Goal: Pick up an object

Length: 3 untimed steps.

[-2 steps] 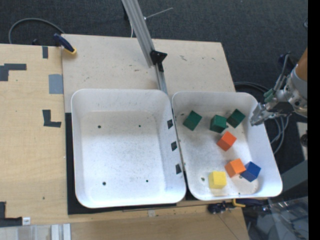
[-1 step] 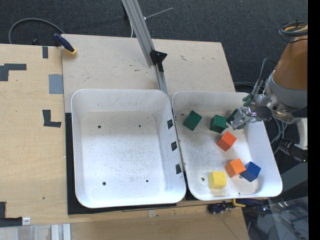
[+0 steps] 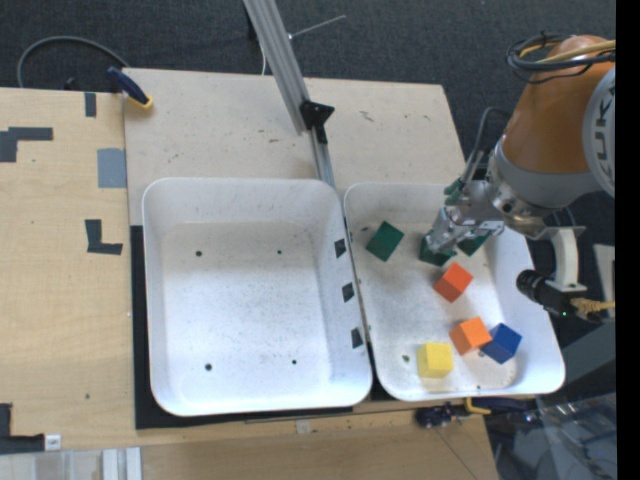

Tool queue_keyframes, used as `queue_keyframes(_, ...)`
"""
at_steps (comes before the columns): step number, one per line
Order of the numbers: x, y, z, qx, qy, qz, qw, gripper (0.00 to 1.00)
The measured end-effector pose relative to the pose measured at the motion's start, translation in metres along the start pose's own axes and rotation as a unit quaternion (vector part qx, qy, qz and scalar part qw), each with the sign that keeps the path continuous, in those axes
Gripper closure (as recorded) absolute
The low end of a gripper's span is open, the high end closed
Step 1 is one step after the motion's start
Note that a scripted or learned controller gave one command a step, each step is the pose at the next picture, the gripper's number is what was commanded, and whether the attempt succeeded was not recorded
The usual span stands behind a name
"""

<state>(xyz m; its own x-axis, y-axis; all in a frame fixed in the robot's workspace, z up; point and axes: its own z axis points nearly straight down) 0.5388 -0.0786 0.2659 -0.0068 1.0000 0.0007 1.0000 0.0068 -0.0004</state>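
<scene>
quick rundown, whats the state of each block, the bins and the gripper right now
gripper: low in the right bin, over a dark green block; fingers too blurred to judge
dark green block: partly hidden under the gripper
green block: lying loose, tilted
upper orange block: loose, just below the gripper
lower orange block: touching the blue block
blue block: near the bin's right wall
yellow block: loose
right bin: holds all blocks
left bin: speckled floor
</scene>
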Motion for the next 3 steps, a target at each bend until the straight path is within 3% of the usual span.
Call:
queue_keyframes(2, 0.11, -0.006, 0.02, 0.002, 0.0, 0.0, 1.0, 1.0)
queue_keyframes(3, 0.163, 0.004, 0.021, 0.001, 0.0, -0.001, 1.0, 1.0)
